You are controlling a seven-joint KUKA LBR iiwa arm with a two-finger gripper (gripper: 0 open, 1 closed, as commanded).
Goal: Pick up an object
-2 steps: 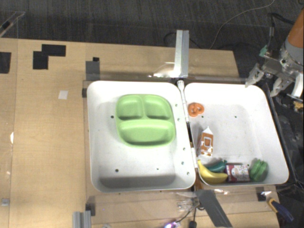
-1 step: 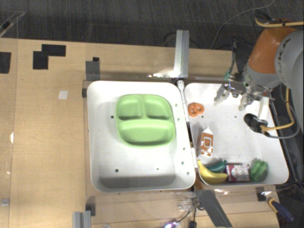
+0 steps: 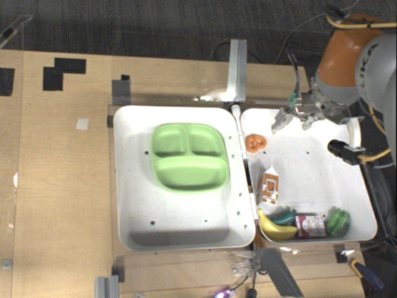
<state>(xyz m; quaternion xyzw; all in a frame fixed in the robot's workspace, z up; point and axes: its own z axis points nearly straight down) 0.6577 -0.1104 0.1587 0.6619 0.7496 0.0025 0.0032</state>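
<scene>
A light wooden bench (image 3: 56,185) fills most of the view. Far behind it lies dark grey carpet (image 3: 155,8). Black marks (image 3: 62,72) sit far left.

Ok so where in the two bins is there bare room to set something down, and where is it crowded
Right bin: bare floor in the middle and right, between the gripper at the back and the front row. Crowded along the front wall: banana, bottle, green toy; orange piece and small carton line its left side. Left bin: the green divided plate fills the middle; a bare strip lies in front.
</scene>
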